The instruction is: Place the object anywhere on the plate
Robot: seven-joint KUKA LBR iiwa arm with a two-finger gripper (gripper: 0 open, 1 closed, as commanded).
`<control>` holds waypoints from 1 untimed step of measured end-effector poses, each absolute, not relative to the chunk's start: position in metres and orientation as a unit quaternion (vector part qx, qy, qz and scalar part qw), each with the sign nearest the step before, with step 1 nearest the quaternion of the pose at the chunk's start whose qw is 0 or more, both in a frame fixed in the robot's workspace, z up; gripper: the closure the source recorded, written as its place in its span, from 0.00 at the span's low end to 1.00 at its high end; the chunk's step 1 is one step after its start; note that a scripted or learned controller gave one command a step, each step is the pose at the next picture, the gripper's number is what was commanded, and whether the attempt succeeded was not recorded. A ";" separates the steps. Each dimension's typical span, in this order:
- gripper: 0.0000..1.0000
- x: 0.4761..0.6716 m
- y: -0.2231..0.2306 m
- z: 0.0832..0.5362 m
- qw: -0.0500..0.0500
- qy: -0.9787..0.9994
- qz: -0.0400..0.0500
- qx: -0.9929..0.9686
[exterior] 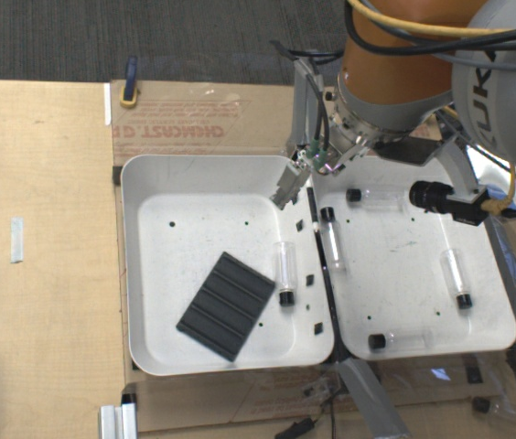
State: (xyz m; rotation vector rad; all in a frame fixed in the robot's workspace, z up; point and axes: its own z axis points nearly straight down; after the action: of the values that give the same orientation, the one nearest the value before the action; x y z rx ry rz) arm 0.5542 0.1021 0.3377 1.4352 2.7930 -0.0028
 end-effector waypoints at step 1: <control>1.00 0.555 0.102 0.346 0.001 0.890 -0.002 0.457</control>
State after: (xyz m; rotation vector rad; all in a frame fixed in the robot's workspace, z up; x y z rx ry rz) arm 0.5550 0.1019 0.3457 1.4337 2.7930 -0.0067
